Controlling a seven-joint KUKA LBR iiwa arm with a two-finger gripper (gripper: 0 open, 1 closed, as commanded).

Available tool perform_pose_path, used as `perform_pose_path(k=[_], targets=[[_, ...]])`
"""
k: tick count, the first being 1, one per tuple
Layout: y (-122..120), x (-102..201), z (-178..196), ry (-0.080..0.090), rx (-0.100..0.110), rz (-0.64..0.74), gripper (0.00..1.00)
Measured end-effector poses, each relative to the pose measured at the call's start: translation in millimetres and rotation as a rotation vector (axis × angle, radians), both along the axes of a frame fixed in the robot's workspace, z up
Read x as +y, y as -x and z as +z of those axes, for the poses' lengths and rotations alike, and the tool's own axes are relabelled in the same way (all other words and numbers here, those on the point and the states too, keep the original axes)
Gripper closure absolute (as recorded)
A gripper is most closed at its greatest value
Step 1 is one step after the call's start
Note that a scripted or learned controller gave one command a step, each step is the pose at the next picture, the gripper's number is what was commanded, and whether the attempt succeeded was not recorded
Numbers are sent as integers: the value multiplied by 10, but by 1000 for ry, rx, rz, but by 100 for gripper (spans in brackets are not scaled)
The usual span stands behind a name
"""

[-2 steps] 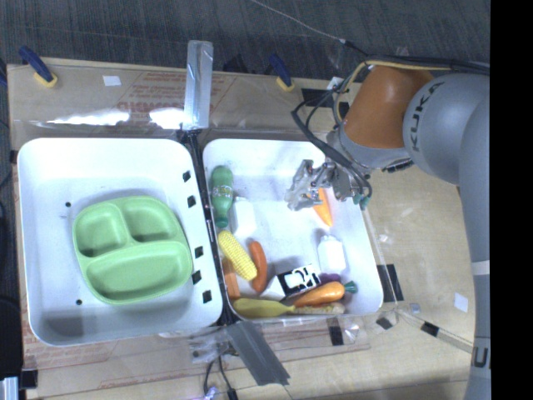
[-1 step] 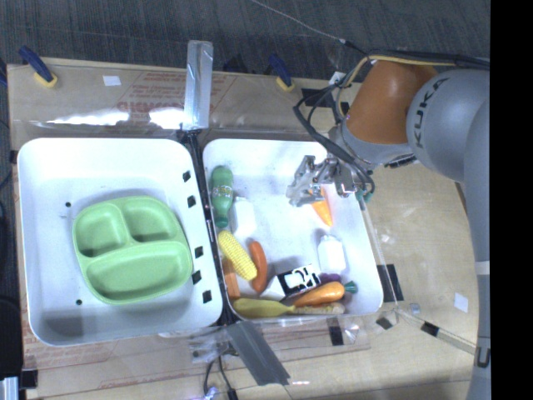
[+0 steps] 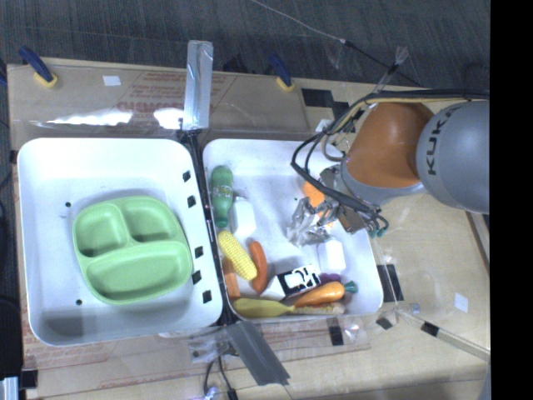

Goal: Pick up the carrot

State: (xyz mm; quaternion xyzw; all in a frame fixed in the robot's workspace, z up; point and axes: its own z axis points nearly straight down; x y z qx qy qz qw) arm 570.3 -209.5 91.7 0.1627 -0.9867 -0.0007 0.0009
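The bench [image 3: 433,352] runs across the frame, carrying two shallow white bins side by side. The left bin [image 3: 42,165] holds a green divided plate [image 3: 131,247] at its middle. The right bin [image 3: 275,152] sits at centre frame, and the grey arm [image 3: 458,157] with its orange band [image 3: 385,144] reaches over this bin's upper right part from the right edge of the frame. The gripper [image 3: 310,223] hangs low over the middle of the right bin; whether it is apart or together cannot be told from this slant, and nothing is seen between it. The carrot [image 3: 320,293], orange with a green tip, lies along the lower edge of the right bin, below the gripper and apart from it. A yellow banana [image 3: 260,307] lies just left of it, an ear of corn [image 3: 236,254] lies higher at the left side, and a green bottle [image 3: 221,192] lies near the bin's upper left.
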Motion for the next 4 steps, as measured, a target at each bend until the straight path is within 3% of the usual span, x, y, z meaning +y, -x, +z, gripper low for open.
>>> perform_pose_path(k=[1,2,4], targets=[[428,213,454,1,-4,-87,100],[473,100,862,2,-6,-273,100],[435,112,1075,4,-13,-263,100]])
